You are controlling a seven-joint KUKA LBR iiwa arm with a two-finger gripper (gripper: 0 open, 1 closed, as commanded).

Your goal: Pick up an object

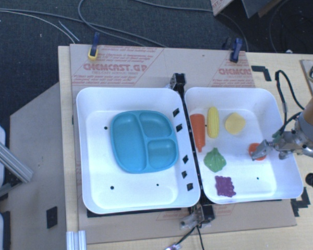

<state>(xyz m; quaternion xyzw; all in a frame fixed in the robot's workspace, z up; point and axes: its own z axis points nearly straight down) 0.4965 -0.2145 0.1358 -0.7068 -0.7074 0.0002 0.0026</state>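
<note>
In the right bin (239,95), the arm (308,134) reaches low beside a red object (258,151).

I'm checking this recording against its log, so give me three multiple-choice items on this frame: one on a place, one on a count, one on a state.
1. Where does the blue divided plate lie?
A. in the left bin
B. in the right bin
C. on the bench outside the bins

2. How many items lie in the right bin?
A. two
B. four
C. six

3. How does the gripper stand to the small red item?
A. right at it, low in the bin
B. high above the left bin
C. over the purple grapes

Key: 1 A, the plate fills the left bin. 2 C, carrot, corn, yellow item, green item, purple grapes, red item. 3 A, its tip meets the red item.
</note>
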